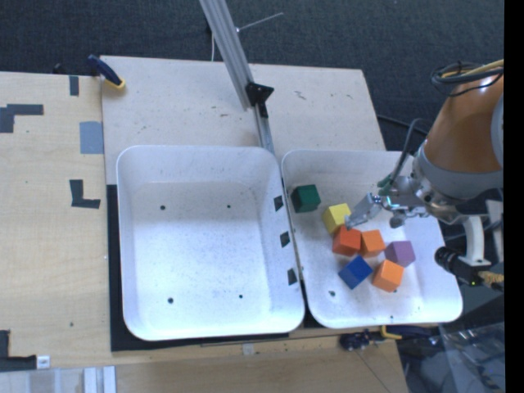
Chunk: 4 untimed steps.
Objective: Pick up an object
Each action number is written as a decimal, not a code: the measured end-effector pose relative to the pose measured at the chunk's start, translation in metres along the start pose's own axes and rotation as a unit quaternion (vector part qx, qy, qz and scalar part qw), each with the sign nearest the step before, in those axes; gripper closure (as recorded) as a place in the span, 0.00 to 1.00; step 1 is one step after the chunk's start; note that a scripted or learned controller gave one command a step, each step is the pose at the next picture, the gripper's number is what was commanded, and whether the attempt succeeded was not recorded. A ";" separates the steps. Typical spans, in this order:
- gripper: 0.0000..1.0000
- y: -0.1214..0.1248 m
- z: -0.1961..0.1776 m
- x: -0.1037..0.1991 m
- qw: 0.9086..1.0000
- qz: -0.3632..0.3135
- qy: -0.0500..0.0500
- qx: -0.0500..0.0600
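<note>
Your gripper [360, 214] hung just beside the yellow cube [336, 216] in the right bin [426, 309]; whether it was released or clenched, you couldn't tell. The cube looked light, rigid; you'd best pinch opposite flat faces, clear of the orange cube [347, 241].

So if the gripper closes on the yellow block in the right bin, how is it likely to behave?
The yellow block looks like a rigid cube with flat faces, so it probably won't roll or deform. It sits close beside the red-orange block, so a push may nudge that one too. The gripper is right beside it.
</note>
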<state>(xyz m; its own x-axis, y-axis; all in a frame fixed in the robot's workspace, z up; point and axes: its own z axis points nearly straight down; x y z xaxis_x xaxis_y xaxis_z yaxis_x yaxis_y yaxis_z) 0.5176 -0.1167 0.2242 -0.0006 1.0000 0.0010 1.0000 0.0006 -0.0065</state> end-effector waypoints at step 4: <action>0.00 0.006 0.134 0.007 1.000 0.000 -0.001 -0.003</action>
<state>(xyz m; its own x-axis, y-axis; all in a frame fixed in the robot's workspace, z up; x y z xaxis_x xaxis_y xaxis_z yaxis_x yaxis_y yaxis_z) 0.5231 -0.1099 0.0905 -0.0014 1.0000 -0.0014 1.0000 0.0014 -0.0011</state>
